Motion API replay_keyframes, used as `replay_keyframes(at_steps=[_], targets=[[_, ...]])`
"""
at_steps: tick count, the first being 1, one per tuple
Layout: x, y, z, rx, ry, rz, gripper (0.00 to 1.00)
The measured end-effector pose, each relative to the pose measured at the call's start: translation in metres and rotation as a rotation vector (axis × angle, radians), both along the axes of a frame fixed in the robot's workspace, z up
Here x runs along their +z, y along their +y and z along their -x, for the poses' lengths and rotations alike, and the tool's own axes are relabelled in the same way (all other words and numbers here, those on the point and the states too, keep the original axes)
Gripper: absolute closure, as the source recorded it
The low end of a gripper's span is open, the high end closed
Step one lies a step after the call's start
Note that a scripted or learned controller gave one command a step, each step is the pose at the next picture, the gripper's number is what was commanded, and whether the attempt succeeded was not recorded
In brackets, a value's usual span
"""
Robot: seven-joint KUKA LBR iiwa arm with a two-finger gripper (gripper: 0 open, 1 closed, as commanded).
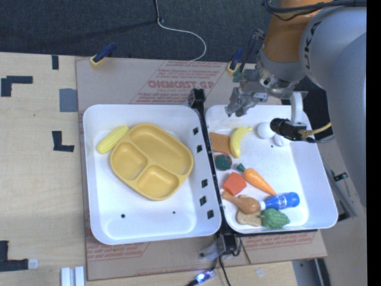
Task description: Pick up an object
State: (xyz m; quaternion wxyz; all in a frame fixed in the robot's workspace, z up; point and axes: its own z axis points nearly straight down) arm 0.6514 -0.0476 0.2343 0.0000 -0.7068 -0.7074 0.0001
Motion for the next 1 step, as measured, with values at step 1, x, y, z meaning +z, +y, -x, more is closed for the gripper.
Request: replay_keyframes(at_steps=[1], targets=[[-0.0089, -0.0029, 0.0068, 0.0, 0.002, 0.001, 1.0]])
